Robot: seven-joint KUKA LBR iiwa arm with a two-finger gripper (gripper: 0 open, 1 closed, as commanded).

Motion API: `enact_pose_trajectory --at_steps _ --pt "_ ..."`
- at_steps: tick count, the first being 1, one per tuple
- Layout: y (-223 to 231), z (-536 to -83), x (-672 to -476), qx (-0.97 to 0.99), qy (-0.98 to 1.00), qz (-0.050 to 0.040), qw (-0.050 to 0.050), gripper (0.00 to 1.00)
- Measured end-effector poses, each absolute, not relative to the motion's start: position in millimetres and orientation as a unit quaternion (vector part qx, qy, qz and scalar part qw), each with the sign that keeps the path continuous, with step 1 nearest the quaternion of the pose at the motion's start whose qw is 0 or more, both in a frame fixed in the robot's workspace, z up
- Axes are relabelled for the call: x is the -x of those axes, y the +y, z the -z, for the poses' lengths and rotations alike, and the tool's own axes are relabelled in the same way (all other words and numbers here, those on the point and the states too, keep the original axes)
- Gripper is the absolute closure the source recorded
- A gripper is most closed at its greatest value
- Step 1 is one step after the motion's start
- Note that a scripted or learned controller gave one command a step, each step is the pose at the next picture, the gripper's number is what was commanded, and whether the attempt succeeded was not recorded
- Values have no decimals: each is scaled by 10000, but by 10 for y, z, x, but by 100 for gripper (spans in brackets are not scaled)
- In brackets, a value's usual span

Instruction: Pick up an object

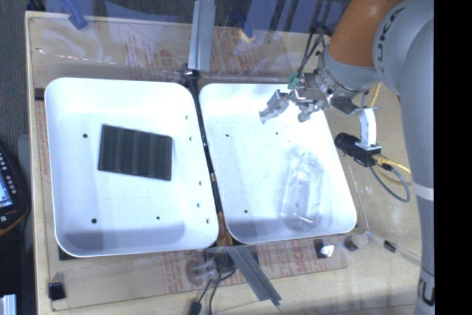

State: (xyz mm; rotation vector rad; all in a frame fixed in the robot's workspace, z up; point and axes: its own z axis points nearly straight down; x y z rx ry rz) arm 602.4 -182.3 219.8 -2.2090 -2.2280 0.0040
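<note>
I have the gripper point(289, 107) hanging over the far part of the right bin point(221, 158), reaching in from the right, and its two fingers point(270, 108) stand spread apart with nothing between them, so it is released and carrying nothing. The thing I reckon is nearest to hand is the clear plastic bottle point(302, 192), lying on its side on the bin floor nearer to me than the pincer and a little to its right, well apart from the fingertips; it is see-through and hard to read against the white, so I cannot tell which end is the cap. Far off to the pincer's left, across the divider, the dark ribbed slab point(136, 152) lies flat in the middle of the left bin point(59, 99), low and wide, which I judge a poor fit for these narrow fingers. I read the open stance as preparation: spread now, so the fingers can straddle the bottle's body on the way down. The pick itself is not yet begun, I'd say. My worry is the round, slick bottle rolling or squirting out unless I close across its width.
</note>
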Motion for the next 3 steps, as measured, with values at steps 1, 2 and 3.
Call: enact_pose_trajectory --at_steps 1,2,3 --pt "-1823 -2199 -6024 7041 -7101 -13 20 0" --pt "-2097 -2042 -5447 7623 -6472 -17 21 0" --pt "-1998 -2593 -5318 8890 -4578 -2 4 0"
